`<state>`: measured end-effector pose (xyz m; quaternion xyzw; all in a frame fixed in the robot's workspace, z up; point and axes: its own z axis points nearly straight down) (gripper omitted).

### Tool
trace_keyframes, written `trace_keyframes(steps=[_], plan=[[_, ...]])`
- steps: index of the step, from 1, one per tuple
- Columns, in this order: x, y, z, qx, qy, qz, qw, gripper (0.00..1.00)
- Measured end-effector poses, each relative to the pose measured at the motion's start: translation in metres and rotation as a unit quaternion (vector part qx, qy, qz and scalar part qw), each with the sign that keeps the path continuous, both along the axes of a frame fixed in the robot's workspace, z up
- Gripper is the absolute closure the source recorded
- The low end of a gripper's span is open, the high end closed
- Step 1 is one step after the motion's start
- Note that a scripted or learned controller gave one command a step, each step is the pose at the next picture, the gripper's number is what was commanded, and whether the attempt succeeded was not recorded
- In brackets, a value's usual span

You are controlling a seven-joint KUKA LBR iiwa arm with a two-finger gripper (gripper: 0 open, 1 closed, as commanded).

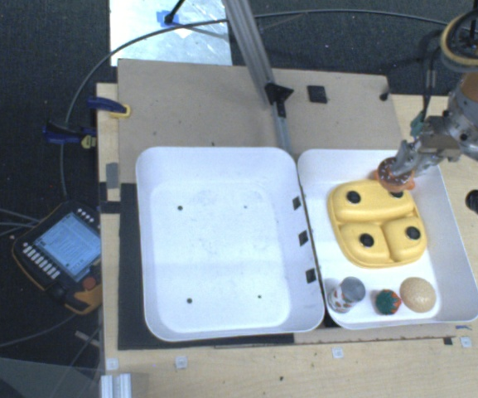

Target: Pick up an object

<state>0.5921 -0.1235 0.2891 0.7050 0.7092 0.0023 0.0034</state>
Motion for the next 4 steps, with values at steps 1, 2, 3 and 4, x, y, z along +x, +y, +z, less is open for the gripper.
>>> trace_keyframes(steps=[1, 2, 3, 4], plan=[[-0.008, 0.044, -0.018, 0.0014, 0.004, 0.001, 1.0, 1.0], [-0.011, 0.097, -0.038, 0.0015, 0.004, 0.002, 1.0, 1.0], [-0.019, 0.145, -0.053, 0.0019, 0.004, 0.002, 1.0, 1.0], [-0.018, 0.196, -0.067, 0.0018, 0.004, 0.002, 1.0, 1.0]])
